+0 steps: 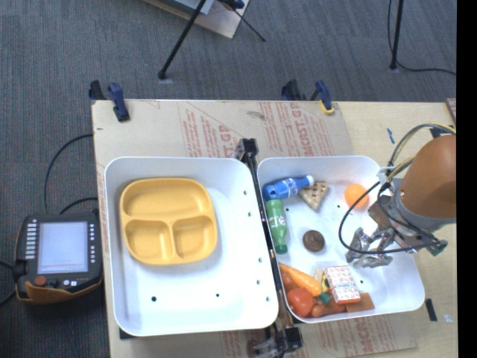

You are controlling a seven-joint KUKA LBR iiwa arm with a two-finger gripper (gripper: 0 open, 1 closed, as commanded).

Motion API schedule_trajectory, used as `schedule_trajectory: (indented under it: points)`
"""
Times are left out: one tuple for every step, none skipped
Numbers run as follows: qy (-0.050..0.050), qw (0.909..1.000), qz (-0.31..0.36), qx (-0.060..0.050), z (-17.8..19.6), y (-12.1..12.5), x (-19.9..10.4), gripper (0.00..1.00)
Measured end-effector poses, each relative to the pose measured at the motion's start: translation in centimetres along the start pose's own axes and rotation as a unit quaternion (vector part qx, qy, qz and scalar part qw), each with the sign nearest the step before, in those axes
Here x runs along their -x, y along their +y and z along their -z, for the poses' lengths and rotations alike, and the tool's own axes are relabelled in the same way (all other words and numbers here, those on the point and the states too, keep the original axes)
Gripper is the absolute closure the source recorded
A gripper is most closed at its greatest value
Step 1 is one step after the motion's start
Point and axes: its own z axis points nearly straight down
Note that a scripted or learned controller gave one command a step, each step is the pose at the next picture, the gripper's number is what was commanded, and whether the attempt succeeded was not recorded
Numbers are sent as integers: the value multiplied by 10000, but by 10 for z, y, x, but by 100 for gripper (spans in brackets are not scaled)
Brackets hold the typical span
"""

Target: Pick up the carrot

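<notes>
Hovering: gripper point(370, 250) hangs over the right bin point(406, 274), right of centre, low over the bin floor
Claw: cannot tell how it is set from this angle, and nothing shows in its grasp
Carrot: carrot point(299, 278) lies at the near-left corner of the right bin, tip pointing far-left, just beside a tomato point(300, 301) and a small box point(342, 284)
Gap: gripper and carrot are apart, with the box between them
Neighbours: 2 bottles point(277, 224) along the bin's left wall, a brown disc point(314, 239) mid-bin, an orange point(356, 195) at the far side
Left bin: holds 1 yellow tray point(168, 220), untouched
Progress: early, by my read; pick not yet made, approach to the carrot, grasp and lift all left
Watch: crowded corner, a grab there could catch the box or tomato instead
</notes>
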Motion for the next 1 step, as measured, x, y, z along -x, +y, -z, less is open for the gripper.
schedule_trajectory:
  points:
    - [-4,10000,-15,5,0,0,0,0]
